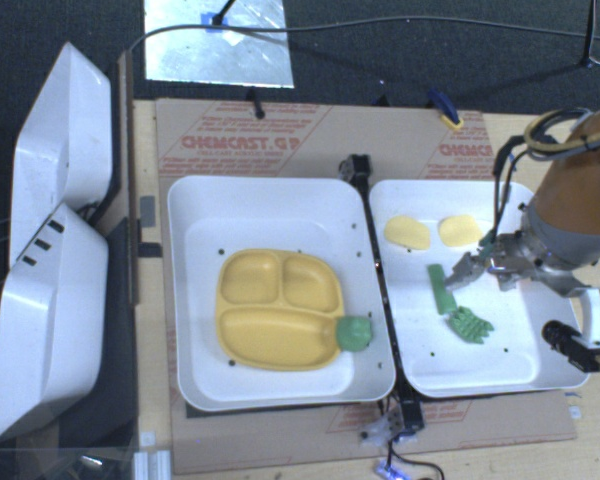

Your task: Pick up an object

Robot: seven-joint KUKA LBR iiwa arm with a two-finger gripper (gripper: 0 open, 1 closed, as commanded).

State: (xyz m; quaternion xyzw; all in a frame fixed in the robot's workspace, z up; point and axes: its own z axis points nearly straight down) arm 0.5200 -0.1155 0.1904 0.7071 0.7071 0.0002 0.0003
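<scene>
In the right bin (505, 363) lies a green toy fork (443, 294), its handle pointing to the back and its tines toward the front right. Two flat yellow oval pieces (408, 232) (460, 230) sit side by side near the bin's back wall. My gripper (468, 270) hangs low over the right bin, just right of the fork's handle and in front of the ovals. Nothing visible is held in it. The grey arm with its orange band (580, 183) comes in from the right.
The left bin (200, 228) holds a yellow divided plate (278, 308) with a small green round object (355, 334) at its front right corner. A black clamp (357, 166) joins the bins at the back. Cables loop beside the arm.
</scene>
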